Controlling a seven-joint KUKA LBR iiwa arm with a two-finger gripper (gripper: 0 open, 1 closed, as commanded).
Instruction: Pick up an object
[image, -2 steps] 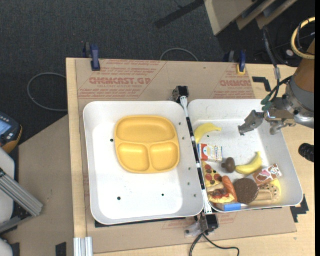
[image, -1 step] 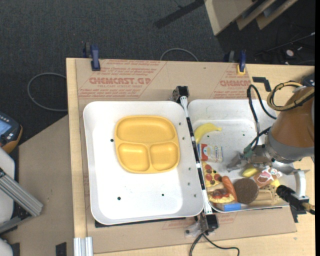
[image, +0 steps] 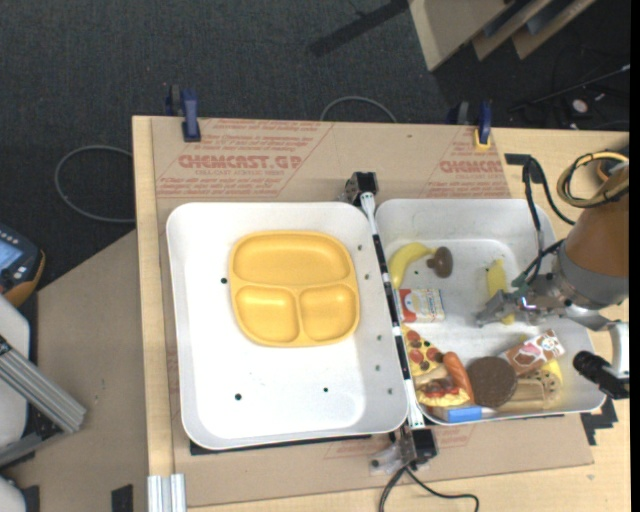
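The gripper (image: 497, 312) hangs low over the right bin (image: 455, 212), right of frame centre, just beside a yellow banana piece (image: 496, 277). Whether its jaws are parted or closed cannot be told. Nothing is seen held. Other candidates: banana (image: 405, 263), small carton (image: 421, 303), brown disc (image: 491, 380). The left bin (image: 200, 330) holds 1 yellow tray (image: 293, 287). Judged step: approach. Next move calls for alignment over 1 item.

Toy foods (image: 470, 375) lie jumbled in the right bin (image: 455, 215), among them seemingly a banana (image: 405, 262).
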